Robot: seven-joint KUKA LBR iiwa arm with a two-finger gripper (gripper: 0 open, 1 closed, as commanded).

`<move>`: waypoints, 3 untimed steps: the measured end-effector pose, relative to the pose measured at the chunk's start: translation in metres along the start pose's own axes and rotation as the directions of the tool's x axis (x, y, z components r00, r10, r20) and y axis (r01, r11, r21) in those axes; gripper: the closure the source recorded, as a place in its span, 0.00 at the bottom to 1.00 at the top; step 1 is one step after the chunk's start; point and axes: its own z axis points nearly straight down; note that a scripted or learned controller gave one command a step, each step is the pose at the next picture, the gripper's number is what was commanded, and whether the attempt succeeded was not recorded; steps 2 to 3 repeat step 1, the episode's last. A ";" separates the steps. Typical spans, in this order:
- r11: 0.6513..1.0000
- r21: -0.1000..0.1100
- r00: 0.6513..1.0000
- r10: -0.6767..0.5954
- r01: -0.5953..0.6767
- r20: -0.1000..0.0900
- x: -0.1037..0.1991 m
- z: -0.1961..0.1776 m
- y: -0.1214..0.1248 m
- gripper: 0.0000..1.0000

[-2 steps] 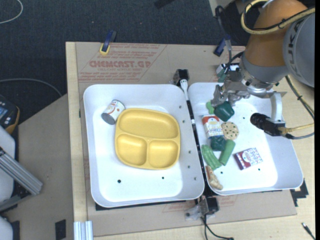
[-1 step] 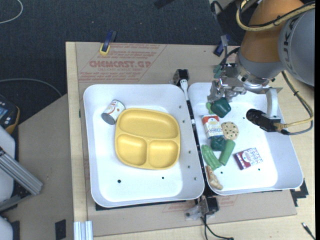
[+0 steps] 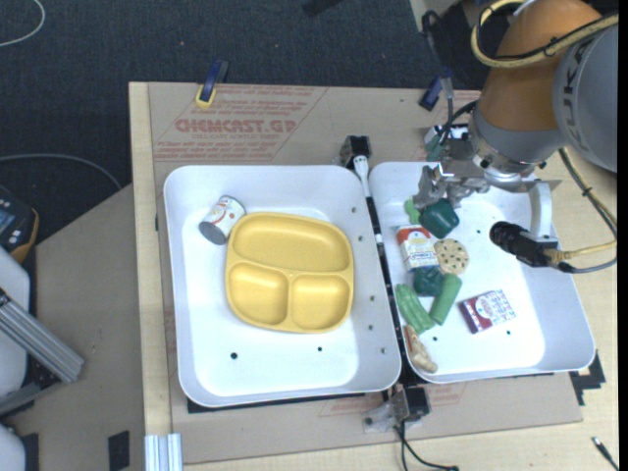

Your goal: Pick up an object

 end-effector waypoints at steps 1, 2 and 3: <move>1.000 -0.008 1.000 -0.001 0.001 0.001 0.001 -0.021 0.002 1.00; 1.000 -0.008 1.000 -0.001 0.001 0.001 0.001 -0.021 0.002 1.00; 1.000 -0.008 1.000 -0.001 0.001 0.001 0.001 -0.021 0.002 1.00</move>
